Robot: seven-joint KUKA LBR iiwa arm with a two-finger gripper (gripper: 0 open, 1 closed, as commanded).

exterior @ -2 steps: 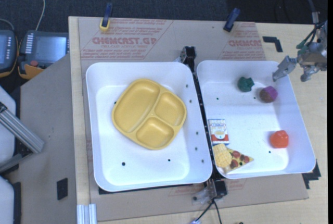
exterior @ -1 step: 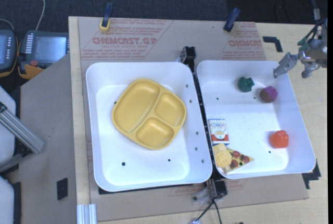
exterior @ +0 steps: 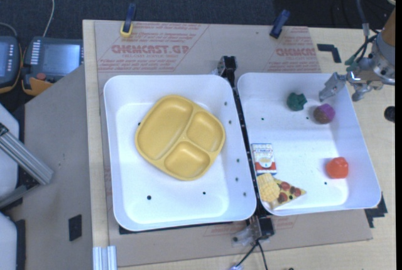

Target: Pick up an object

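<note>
Poised with gripper [exterior: 344, 88] spread and empty just above and right of the purple ball [exterior: 324, 113], itself near the right bin's [exterior: 358, 196] far wall, likely to roll clear if clipped off-centre.

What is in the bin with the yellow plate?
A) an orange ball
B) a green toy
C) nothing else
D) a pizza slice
C: the yellow plate lies alone in the left bin; the green toy, orange ball and pizza slice all sit in the right bin.
</note>
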